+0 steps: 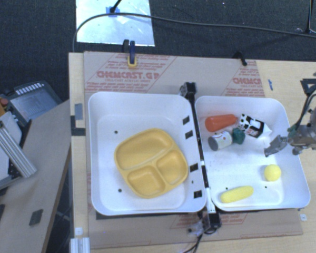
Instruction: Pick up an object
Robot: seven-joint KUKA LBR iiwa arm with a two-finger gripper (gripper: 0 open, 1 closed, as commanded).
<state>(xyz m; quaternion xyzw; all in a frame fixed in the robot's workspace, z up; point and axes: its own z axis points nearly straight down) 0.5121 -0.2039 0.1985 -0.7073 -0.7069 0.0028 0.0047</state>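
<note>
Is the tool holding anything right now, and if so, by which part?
Nothing is held. The tool sits over bare bin floor in the right bin, apart from the yellow ball.

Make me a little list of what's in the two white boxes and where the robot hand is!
left bin: yellow divided tray
right bin: orange carrot toy, black-and-white toy, small can touching a dark green piece, yellow ball, yellow banana-like toy
gripper: over the right bin's right side, above the yellow ball, nothing seen between its fingers
</note>
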